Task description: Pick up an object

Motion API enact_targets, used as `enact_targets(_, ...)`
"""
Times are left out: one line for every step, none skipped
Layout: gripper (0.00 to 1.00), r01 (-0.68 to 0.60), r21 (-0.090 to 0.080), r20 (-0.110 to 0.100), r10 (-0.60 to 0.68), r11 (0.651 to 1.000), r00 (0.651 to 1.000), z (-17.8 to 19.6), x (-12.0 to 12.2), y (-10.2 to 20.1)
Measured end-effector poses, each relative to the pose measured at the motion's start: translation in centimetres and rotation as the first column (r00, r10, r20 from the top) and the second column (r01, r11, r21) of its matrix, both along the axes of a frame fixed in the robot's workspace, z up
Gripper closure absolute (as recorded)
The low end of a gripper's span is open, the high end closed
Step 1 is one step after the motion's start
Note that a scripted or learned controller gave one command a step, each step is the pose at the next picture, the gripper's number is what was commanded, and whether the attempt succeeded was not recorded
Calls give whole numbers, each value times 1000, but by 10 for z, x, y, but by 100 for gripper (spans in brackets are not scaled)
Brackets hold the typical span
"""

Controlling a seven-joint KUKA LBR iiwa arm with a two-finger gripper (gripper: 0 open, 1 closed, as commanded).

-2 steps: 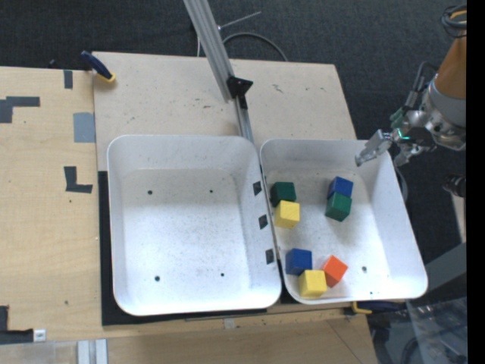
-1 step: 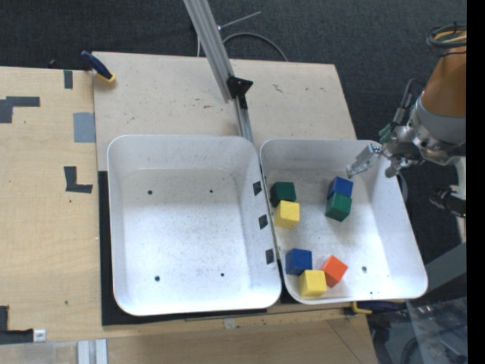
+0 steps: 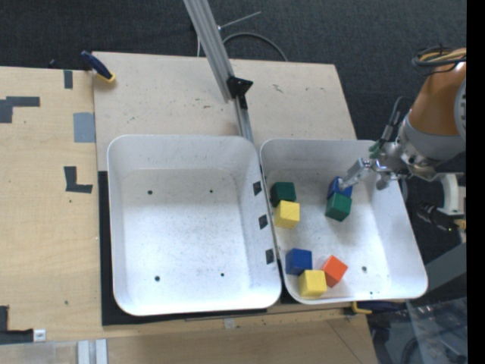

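My gripper (image 3: 347, 182) hung over the right-hand shallow white plastic bin (image 3: 394, 256), its tip right at a small blue block (image 3: 339, 187) that sat on top of a dark green cube (image 3: 338, 206). I could not tell how the gripper stood. Left of my gripper lay another green cube (image 3: 283, 192) touching a yellow cube (image 3: 287, 214). Below and left sat a blue cube (image 3: 298, 260), a yellow cube (image 3: 312, 282) and an orange cube (image 3: 334, 268), close together. The left white bin (image 3: 125, 203) lay well apart.

Dark carpet floor (image 3: 341, 21); pale wooden bench (image 3: 45, 203); slanted metal rail (image 3: 208, 32); grey tape patches (image 3: 83, 127).
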State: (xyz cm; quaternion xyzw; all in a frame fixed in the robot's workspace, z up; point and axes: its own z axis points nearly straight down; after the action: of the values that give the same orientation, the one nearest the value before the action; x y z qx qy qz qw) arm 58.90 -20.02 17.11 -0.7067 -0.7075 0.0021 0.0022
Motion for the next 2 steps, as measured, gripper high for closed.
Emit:
enact_targets(0, 2, 0, 6, -2, 1000, 1000, -46, -4, -7)
enact_targets(100, -1, -1, 7, 1, 1000, 1000, -34, -3, -7)
